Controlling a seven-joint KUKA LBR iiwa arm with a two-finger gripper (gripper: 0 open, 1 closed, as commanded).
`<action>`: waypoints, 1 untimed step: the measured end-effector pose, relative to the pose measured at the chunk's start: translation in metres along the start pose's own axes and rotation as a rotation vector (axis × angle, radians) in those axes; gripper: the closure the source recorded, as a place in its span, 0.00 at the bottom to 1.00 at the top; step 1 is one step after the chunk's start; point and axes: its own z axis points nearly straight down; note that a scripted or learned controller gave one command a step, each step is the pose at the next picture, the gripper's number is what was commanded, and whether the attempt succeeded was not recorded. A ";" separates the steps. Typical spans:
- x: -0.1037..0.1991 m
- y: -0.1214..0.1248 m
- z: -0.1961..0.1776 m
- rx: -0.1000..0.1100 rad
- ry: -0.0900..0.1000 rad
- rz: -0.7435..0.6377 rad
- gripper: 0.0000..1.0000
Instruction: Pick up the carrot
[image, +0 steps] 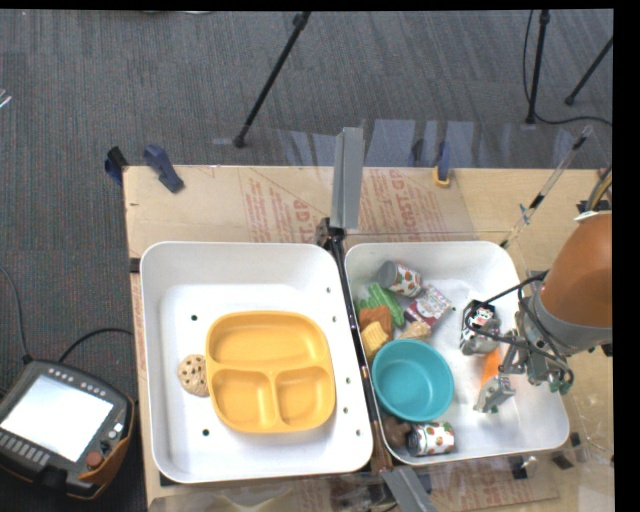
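Note:
The carrot (489, 366), a small orange piece, lies in the right part of the right bin (455, 257). My gripper (486, 371) reaches in from the right and hangs directly over the carrot. One finger (478, 346) stands at the carrot's far end and the other finger (493, 396) at its near end. The fingers are spread wide with the carrot in the gap between them, and they look open around it rather than pressed on it.
The right bin also holds a teal bowl (412, 379), a small can (432, 438), a snack packet (428, 303), green and yellow toy food (378, 318) and a small black-and-white figure (480, 318). In the left bin (170, 270) are a yellow divided plate (270, 370) and a cookie (193, 374).

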 end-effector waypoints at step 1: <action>-0.001 0.002 -0.010 -0.001 -0.001 -0.005 1.00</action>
